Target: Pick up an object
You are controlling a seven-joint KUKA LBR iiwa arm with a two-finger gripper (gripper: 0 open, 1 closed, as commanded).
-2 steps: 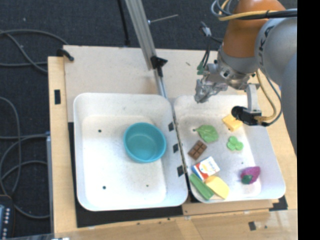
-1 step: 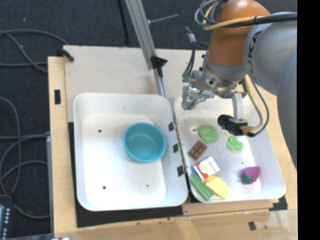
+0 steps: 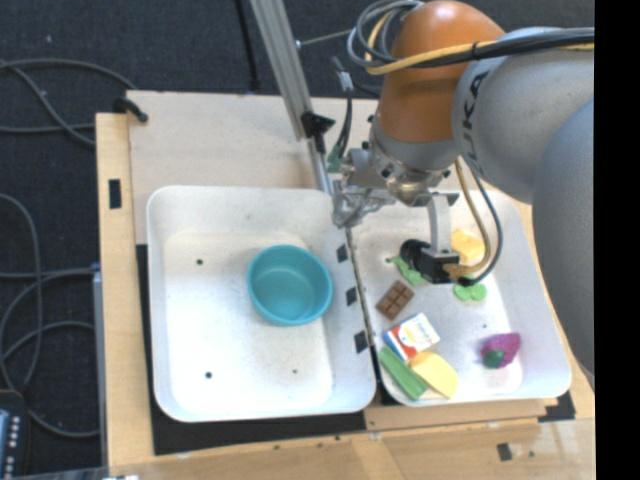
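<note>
My gripper [image 3: 349,206] hangs over the divider between the two bins, at the back edge of the right bin [image 3: 535,268]. Nothing is visible in its grasp. In the left bin [image 3: 190,368] a teal bowl [image 3: 290,284] stands upright near the middle, to the lower left of the gripper. Below the gripper in the right bin lie a brown chocolate bar [image 3: 396,299] and a small white, orange and blue box [image 3: 411,336]. The arm's orange band and grey body cover the back right of that bin.
Also in the right bin are a yellow wedge [image 3: 436,374], a green stick [image 3: 399,372], a purple item [image 3: 500,349], green pieces [image 3: 467,290] and a yellow item [image 3: 466,243]. A slanted aluminium post [image 3: 285,63] rises behind the bins.
</note>
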